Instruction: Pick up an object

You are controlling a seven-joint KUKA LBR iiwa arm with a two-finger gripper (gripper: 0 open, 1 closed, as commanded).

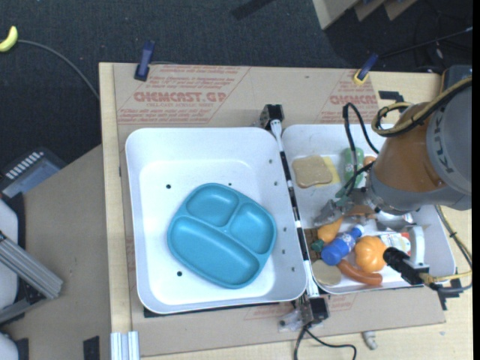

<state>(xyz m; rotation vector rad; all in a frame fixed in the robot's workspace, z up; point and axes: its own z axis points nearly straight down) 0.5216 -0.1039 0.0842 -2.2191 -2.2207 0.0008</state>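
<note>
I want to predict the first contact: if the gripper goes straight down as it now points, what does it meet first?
Probably the clutter in the right bin, near the orange ball. The gripper is hidden under the arm, so depth is unclear.

A pale wooden bench (112,201) is covered at the back by a brown cardboard sheet (195,92) printed with red lettering. Two shallow white bins sit on it, touching side by side: the left bin (142,163) and the right bin (315,135).
</note>
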